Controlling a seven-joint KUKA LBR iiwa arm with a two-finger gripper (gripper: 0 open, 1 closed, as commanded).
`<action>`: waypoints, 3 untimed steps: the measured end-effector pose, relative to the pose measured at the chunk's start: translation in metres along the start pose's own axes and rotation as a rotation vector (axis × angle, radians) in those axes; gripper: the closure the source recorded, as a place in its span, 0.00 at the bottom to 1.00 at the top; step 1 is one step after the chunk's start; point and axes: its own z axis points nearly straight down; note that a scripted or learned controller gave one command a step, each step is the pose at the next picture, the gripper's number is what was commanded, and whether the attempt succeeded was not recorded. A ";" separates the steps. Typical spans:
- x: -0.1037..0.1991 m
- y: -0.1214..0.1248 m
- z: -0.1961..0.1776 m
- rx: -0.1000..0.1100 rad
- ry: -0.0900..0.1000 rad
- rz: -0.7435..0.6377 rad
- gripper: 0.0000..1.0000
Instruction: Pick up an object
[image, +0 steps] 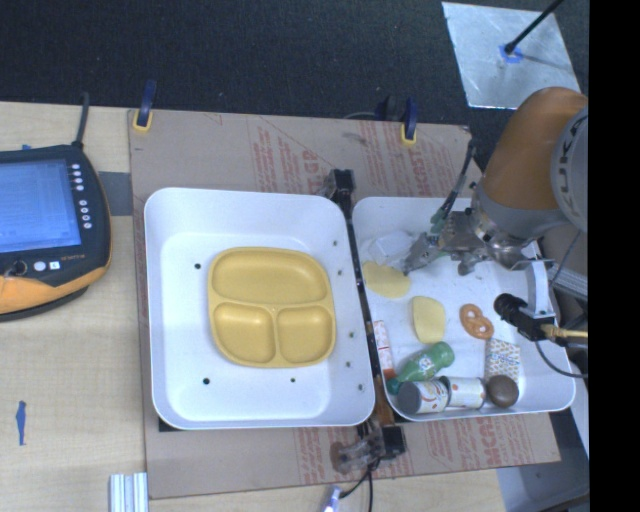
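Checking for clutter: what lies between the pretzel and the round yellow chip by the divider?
In the camera view, the oval yellow chip lies between the pretzel and the round yellow chip.

bins (170, 300): glossy white plastic | tray (271, 305): smooth matt yellow plastic | bench sheet (250, 150): matt brown cardboard

One fixed camera is looking down at a slant from above the bench (70, 420), standing well back and taking in both white bins (165, 300) side by side. The arm (535, 150) is reaching in from three o'clock of its view.
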 end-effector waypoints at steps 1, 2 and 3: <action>-0.002 -0.047 0.069 0.000 0.001 -0.001 0.00; -0.003 -0.047 0.058 0.000 -0.001 -0.005 1.00; 0.075 -0.024 -0.034 -0.005 0.002 -0.002 1.00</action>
